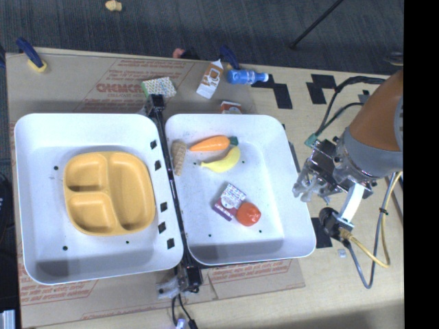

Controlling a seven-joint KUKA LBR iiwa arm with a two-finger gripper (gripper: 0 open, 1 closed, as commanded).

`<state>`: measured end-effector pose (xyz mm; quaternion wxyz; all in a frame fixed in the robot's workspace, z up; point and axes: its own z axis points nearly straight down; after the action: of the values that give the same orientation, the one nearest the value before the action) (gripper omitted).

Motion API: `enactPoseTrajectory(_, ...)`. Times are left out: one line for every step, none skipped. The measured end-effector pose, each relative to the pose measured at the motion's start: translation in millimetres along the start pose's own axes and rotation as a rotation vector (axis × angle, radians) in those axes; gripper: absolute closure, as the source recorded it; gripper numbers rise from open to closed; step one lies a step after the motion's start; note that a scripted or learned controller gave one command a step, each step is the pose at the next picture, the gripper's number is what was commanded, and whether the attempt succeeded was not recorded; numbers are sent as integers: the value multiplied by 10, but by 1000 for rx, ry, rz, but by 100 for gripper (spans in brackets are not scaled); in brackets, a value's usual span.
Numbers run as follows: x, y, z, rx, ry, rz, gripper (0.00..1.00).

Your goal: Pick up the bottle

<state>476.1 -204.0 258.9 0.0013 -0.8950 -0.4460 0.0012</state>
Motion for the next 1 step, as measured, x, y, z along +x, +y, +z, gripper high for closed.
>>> enactPoseTrajectory(98, -73, 75, 2, 1, -27, 100)
